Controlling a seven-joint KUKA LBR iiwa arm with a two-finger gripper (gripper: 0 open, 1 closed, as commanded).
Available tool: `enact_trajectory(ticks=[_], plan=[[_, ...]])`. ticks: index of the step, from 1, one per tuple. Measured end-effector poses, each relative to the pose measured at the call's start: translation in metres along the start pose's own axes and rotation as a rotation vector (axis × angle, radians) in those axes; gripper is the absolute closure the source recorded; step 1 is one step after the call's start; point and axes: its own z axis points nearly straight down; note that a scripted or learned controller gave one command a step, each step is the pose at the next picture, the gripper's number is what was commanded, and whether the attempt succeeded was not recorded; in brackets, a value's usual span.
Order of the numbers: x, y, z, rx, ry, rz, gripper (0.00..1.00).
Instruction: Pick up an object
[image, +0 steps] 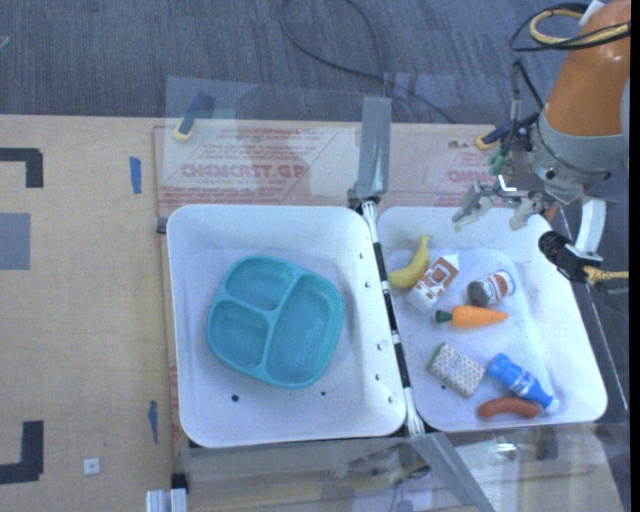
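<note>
1. Two white bins sit side by side; at the right bin's (590, 395) 6 o'clock edge lie a sausage (508, 407), a blue bottle (520, 379) and a patterned packet (457, 368).
2. Mid-bin: a carrot (473, 317), a small can (491, 288), a carton (433, 279), a banana (411, 265).
3. Left bin (190, 250): a teal divided plate (276, 320).
4. At the right bin's 12 o'clock rim, the gripper (497, 208) hangs with fingers spread, holding nothing.

Yellow banana (410, 266), orange carrot (477, 317), blue bottle (519, 380), red sausage (508, 407), all lying flat in right bin (590, 350)
</note>
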Motion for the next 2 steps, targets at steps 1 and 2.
enact_trajectory(ticks=[1,2], plan=[[-0.078,-0.052,0.077,-0.001,0.000,-0.255,0.00],[-0.086,-0.029,0.155,-0.007,-0.001,-0.247,0.00]])
